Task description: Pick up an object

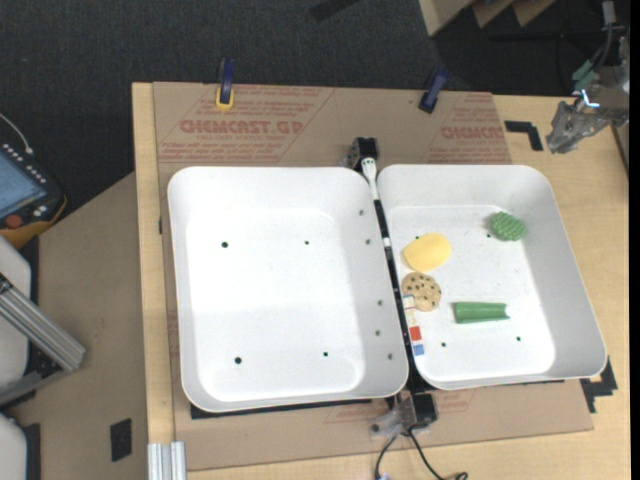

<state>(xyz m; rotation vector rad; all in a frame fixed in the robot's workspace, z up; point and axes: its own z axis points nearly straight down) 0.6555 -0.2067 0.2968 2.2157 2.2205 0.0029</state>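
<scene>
From above, the bench (110, 268) is light wood, and a brown cardboard sheet (300, 118) printed with red lettering lies across it. Two clamps, one with a yellow tip (226, 84) at the far left and a blue one (434, 89) further right, pin the sheet's far edge. Dark carpet (150, 18) covers the floor beyond the bench.

Two shallow white bins sit side by side on the cardboard, touching along their inner edges. The left bin (190, 268) shows a few small dark dots on its floor. The right bin (560, 268) holds four things: a yellow rounded piece (428, 251) near its left side, a round cookie with dark spots (421, 292) just nearer than that, a green bar (480, 312) lying to the right of the cookie, and a green ribbed piece (508, 227) toward the far right. All four lie apart from one another.

The gripper (570, 128) hangs at the far right, outside the right bin and well apart from everything in it; whether it is wide or narrow cannot be told. A black cable (410, 448) runs off the near edge, and a silver rail (40, 318) lies at the left.
</scene>
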